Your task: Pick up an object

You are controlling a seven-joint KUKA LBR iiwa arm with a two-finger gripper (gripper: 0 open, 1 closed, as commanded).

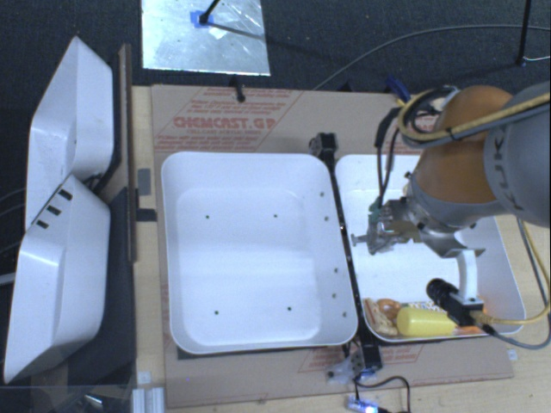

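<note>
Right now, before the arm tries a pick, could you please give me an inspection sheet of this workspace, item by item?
Surface: brown cardboard with red print, bearing the left bin and the right bin, side by side.
Job's things: a yellow object and a pale orange object, side by side at the right bin's near edge.
Clutter: small unclear parts at the cardboard's front edge.
Hand: the hand is over the right bin near its left wall, apart from both objects.
Cables: yellow and black cables loop beside the arm's orange band.
Surroundings: spare white bins left of the bench; a shiny metal sheet behind it.
</note>
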